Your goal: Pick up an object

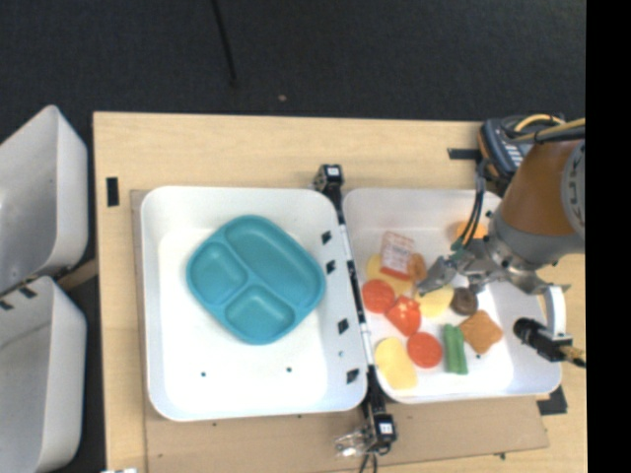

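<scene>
Gripper (441, 276) hung over the crowded toy food.
Its jaws looked open, empty; tight packing risked a slip.

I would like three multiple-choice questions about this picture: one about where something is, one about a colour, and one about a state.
1. Where does the divided plate lie?
A. in the left bin
B. in the right bin
C. on the bare bench

2. What colour is that plate?
A. red
B. teal blue
C. yellow

3. How does the plate look?
A. heaped with toy food
B. turned on its edge
C. lying flat with nothing in its compartments

Answers:
1 A: it rests on the floor of the left bin, while the toy food sits in the right bin beneath the gripper.
2 B: its whole surface is teal blue.
3 C: all three compartments show bare.
</scene>
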`<action>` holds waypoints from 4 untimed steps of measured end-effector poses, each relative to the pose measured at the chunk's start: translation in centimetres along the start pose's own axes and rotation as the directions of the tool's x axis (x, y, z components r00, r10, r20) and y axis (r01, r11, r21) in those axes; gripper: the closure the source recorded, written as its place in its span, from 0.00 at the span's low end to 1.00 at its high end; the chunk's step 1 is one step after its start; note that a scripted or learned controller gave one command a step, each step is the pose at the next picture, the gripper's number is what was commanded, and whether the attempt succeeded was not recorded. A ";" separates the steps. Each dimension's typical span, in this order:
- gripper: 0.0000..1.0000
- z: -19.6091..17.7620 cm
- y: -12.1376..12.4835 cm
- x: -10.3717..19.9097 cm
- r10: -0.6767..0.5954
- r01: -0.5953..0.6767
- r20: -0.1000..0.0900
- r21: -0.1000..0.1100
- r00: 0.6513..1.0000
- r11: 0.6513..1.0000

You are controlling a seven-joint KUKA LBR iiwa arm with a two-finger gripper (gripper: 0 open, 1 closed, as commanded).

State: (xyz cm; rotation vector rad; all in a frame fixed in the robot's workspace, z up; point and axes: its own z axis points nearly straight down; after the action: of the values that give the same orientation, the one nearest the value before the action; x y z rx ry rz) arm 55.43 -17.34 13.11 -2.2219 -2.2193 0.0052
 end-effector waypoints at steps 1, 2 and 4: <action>0.00 3.3 0.0 -0.1 0.002 -0.002 0.000 0.000 1.000 1.000; 1.00 2.1 0.1 -0.2 0.007 -0.007 0.001 -0.005 1.000 1.000; 1.00 -7.1 -1.0 -1.0 0.001 -0.001 0.000 -0.007 1.000 1.000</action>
State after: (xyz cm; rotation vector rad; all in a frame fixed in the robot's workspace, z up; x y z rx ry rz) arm 54.49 -18.35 20.23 -2.2258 -2.2220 -0.0033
